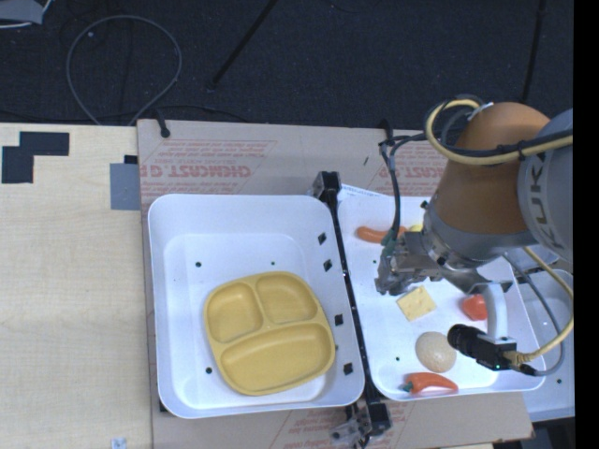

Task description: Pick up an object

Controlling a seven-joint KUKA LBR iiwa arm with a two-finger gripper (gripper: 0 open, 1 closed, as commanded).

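Note:
The right bin [370, 344] holds several small food toys. A yellow cheese square [416, 303] lies in its middle, a beige egg-like ball [435, 352] sits nearer the front, and an orange-red pepper [430, 383] rests at the front edge. An orange carrot piece [372, 235] lies toward the back, and a red piece [474, 307] peeks out to the right. My gripper [391, 277] hangs low in this bin, just left of and above the cheese square, below the carrot piece. Nothing shows between its tips.
The left bin [178, 251] carries a yellow divided plate [269, 331] with three compartments. A black divider rail [341, 279] runs between the two bins. The bulky arm covers the right bin's back right part.

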